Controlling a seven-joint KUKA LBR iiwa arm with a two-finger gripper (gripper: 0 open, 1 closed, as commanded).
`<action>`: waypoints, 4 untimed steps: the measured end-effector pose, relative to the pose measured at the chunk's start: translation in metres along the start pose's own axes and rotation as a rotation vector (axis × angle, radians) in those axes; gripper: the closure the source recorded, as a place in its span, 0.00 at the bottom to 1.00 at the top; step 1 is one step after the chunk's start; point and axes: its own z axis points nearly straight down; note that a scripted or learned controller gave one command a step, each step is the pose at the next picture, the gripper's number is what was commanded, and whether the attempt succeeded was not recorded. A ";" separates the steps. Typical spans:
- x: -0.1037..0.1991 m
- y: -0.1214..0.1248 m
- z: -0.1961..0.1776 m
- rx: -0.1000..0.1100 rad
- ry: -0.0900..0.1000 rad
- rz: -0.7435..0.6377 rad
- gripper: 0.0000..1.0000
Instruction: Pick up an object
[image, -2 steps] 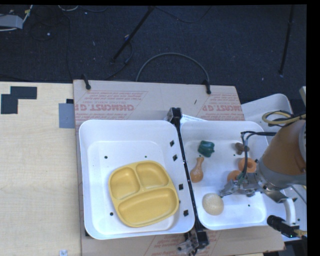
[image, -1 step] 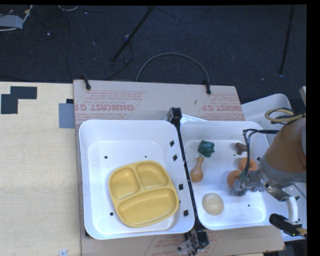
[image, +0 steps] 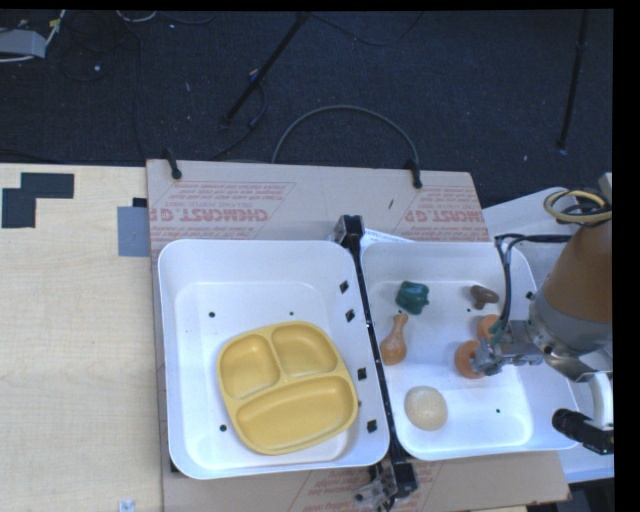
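— Where is the claw (image: 487, 362)?

— Low in the right bin (image: 505, 425), toward its 3 o'clock side, at the end of the grey arm (image: 570, 335) with its orange band. Its tip sits right against an orange object (image: 467, 358). Whether the claw is open, closed or gripping that piece, I cannot tell; the tip is too small and dark to read.

— What lies around it?

— At about 12 o'clock from the claw, very near, a second small orange piece (image: 487, 325), and beyond that a brown lump (image: 483, 294). Toward 9 o'clock lies an orange, pear-shaped thing (image: 394, 341) with its thin neck pointing up, near the divider. Toward 10 o'clock, a dark green object (image: 411, 296). At 7 o'clock, a pale round ball (image: 426, 408), apart from the others.

— And further out?

— At 9 o'clock, past the divider, the left bin (image: 195, 300) holds a yellow divided plate (image: 288, 385) with three compartments, lying toward the bin's 5 o'clock corner. Both bins sit on a sheet of cardboard (image: 300, 200).
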 end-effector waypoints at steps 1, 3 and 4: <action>0.000 0.001 -0.053 -0.002 -0.001 0.000 1.00; 0.097 0.012 -0.061 0.006 0.003 -0.002 1.00; 0.150 0.020 -0.053 0.007 0.002 -0.002 1.00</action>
